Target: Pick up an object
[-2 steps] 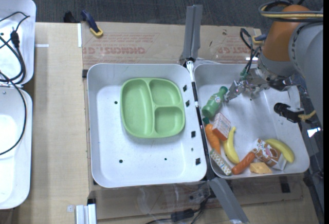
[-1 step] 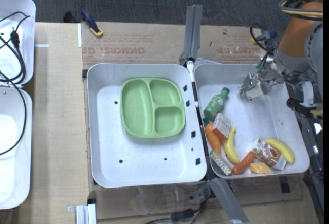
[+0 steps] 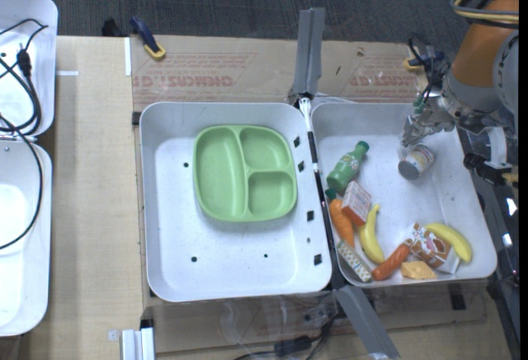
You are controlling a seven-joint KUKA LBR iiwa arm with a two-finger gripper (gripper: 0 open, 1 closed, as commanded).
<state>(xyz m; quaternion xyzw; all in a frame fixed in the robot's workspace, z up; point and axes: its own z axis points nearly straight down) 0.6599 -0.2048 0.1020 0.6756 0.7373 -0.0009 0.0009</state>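
My gripper [image 3: 419,132] hangs over the back right part of the right bin [image 3: 472,200]. Just below it in the view lies a small silvery can [image 3: 415,162], tipped on its side. I cannot tell whether the gripper touches the can. Further left in this bin are a green bottle [image 3: 346,167], a red and white snack packet [image 3: 356,201], an orange carrot [image 3: 341,222] and a yellow banana [image 3: 371,234]. A second banana [image 3: 450,239], a printed wrapper [image 3: 429,248] and a red sausage [image 3: 389,262] lie near the front edge.
The left bin [image 3: 157,210] holds a green divided plate [image 3: 246,172]. A grey post [image 3: 310,53] rises behind the wall between the bins. Black cables [image 3: 425,61] run by the arm at the back right.
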